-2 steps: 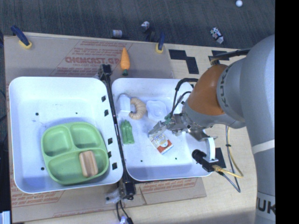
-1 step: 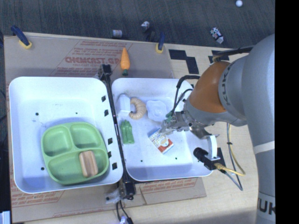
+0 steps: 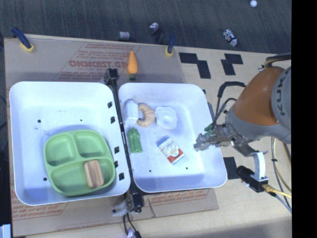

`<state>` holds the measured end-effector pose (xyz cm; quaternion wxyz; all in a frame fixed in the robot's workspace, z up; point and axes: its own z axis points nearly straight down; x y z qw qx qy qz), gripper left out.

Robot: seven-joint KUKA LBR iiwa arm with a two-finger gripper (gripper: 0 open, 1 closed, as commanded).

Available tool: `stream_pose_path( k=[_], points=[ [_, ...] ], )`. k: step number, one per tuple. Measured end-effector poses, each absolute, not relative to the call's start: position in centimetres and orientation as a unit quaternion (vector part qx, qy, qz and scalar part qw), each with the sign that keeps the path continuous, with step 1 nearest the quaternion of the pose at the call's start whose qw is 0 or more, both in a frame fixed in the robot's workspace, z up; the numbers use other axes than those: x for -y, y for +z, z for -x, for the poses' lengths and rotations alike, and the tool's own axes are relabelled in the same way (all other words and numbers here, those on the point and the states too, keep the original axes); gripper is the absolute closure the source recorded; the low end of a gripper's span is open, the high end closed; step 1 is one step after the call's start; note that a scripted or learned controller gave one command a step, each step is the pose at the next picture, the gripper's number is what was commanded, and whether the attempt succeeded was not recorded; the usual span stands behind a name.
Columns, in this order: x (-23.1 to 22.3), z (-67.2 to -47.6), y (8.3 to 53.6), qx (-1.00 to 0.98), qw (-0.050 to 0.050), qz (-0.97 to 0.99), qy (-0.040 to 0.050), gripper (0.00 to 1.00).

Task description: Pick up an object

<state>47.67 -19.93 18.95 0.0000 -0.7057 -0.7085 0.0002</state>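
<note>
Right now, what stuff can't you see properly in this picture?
- Gripper, camera view: small and blurry at the right bin's edge, so its fingers can't be judged.
- Small packet: print too tiny to read.
- White item beside the curled pastry: blends into the bin, identity unclear.
- Arm: cut off by the right edge.

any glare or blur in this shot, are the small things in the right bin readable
Camera view: even soft light, mild glare on the white right bin; faint shadows. The clear cup nearly washes out against it; the packet print is too soft to read. The pincer looks slightly blurred.
</note>
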Motion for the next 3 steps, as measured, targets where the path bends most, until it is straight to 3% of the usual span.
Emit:
stream_pose_path(
  k=[1,3],
  points=[
    [21.20,-47.73,24.32,0.709,-0.002,0.705,-0.0002,1.00],
    [21.17,-47.77,24.74,0.709,-0.002,0.705,-0.0005,1.00]
  ],
)
